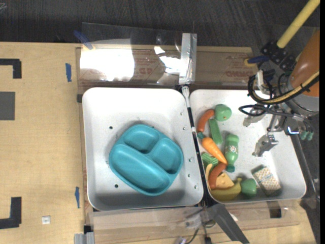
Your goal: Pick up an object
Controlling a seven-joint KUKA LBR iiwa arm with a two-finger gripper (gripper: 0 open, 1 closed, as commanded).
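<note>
Faint reddish print runs along the brown cardboard strip (223, 67) behind the bins, but the letters are too blurred to read. The small green bottle (232, 147) in the right bin (297, 179) carries a pale label, equally illegible. Nothing else bears text.

Two shallow white bins sit side by side on the tan wooden worktop (40, 136). The left white bin (96, 105) holds a teal plastic divided plate (146, 159), lying a bit askew. The right white bin (292, 179) has toy food heaped along its left wall: a green plastic pear (222, 112), an orange plastic carrot (214, 149), a yellow plastic banana (226, 189) and a small patterned packet (267, 179) towards the near corner. The grey arm's hand (265, 145) hangs over the bin's bare middle, near the packet.
</note>
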